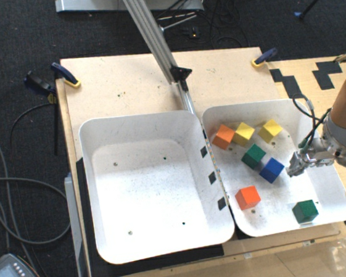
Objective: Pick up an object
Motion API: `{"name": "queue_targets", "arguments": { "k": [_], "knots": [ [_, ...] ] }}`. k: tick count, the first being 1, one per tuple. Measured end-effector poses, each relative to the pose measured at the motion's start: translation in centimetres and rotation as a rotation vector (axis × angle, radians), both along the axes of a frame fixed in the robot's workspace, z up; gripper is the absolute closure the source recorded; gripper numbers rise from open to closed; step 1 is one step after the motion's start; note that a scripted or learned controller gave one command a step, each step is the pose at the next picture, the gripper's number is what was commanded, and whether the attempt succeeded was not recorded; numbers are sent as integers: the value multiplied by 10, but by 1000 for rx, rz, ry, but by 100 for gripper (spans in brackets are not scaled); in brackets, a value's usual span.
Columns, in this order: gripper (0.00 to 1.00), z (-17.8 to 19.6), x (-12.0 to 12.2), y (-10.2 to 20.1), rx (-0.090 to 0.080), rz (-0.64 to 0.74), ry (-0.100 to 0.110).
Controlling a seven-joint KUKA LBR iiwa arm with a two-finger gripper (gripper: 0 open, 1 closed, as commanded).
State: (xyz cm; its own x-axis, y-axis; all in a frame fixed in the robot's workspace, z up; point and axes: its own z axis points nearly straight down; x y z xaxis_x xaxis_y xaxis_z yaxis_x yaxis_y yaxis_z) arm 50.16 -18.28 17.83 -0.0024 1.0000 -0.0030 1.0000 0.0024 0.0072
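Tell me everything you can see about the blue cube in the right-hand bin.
The blue cube is a small solid-coloured block, looking like painted wood, with crisp edges. It sits flat on the floor of the right bin, turned cornerwise to the bin walls. Its upper left corner meets or nearly meets the dark green cube. The tool is just to its right, low in the bin; whether they touch is unclear. Nothing lies on top of it.
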Motion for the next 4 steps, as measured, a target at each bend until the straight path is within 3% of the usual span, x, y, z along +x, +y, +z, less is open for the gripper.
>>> {"name": "queue_targets", "arguments": {
  "k": [1, 4],
  "knots": [
    [100, 53, 2, 0, 0, 1, 0],
    [100, 31, 42, 161, 4, 6, 7]
  ]
}}
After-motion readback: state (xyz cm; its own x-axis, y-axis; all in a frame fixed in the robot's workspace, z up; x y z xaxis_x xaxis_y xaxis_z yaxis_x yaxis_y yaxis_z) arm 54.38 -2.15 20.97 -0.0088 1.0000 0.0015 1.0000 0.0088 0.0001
